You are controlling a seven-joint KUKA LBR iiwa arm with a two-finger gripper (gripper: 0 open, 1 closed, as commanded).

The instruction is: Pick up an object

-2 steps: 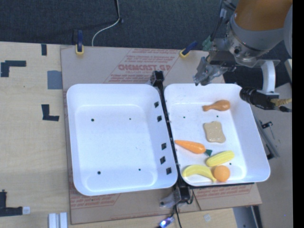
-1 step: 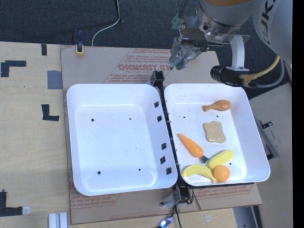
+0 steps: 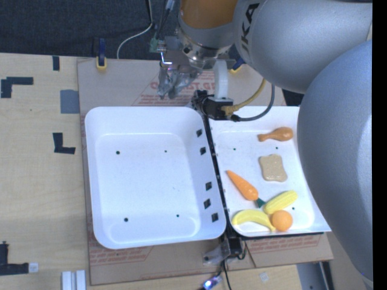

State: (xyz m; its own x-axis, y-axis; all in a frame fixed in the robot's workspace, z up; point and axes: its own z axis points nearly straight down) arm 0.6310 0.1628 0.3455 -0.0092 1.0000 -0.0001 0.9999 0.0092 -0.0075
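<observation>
The gripper (image 3: 172,83) hung over the far edge of the table (image 3: 36,162), just beyond the far rim of the left bin (image 3: 97,162), w/ nothing visible between the jaws. Whether the jaws were open or closed could not be told; that end of the arm was small and blurred.

All the candidate things lay in the right bin (image 3: 305,162): a drumstick (image 3: 276,135) at the far side, a tan bread slice (image 3: 273,168) nearer, an orange carrot (image 3: 243,185) toward the bin's left wall, then a corn cob (image 3: 280,201), a banana (image 3: 252,219) and an orange ball (image 3: 281,221) bunched at the near end (the last three touching or nearly so).

Judged step: approach not yet begun, i.e. no pick in hand, gripper well apart from every object.

Next move would call for swinging right and nearer, over the right bin, then choosing a target. The drumstick or bread slice looked easiest, each lying alone w/ bare floor around it. The near cluster risked nudging neighbours. The carrot lay close to the bin wall, so less finger room there.
</observation>
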